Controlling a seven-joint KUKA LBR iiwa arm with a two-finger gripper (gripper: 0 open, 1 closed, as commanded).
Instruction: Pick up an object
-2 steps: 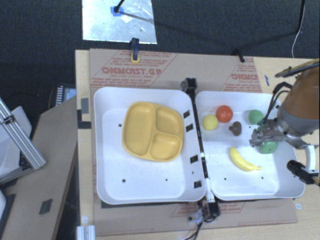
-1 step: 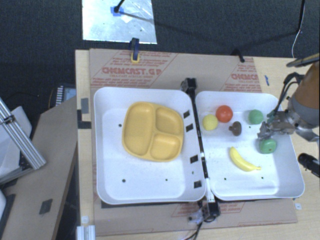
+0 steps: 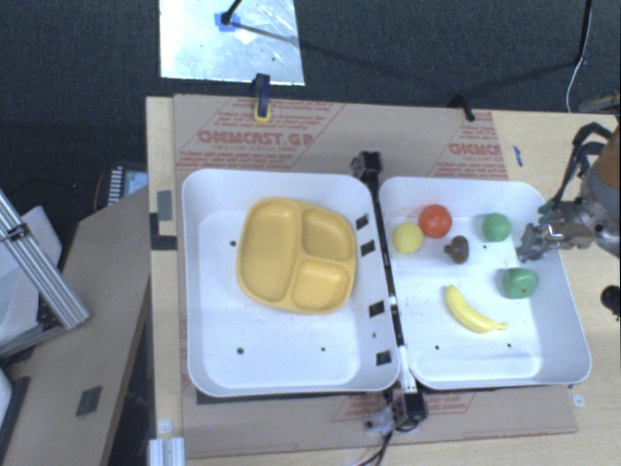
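Observation:
In the right bin [image 3: 543, 352] lie a red-orange ball [image 3: 436, 220], a small yellow ball [image 3: 408, 239], a brown piece [image 3: 457, 250], two green fruits [image 3: 497, 226] [image 3: 519, 282] and a yellow banana [image 3: 473, 311]. My gripper [image 3: 533, 244] hangs over the bin's right side, between the two green fruits and slightly to their right. Nothing shows between its fingers.
The left bin [image 3: 209, 348] holds a yellow three-compartment plate [image 3: 296, 254]. A black divider strip [image 3: 380, 260] runs between the bins. Both bins rest on a cardboard sheet [image 3: 320, 134]. A foil sheet [image 3: 231, 27] lies on the floor beyond.

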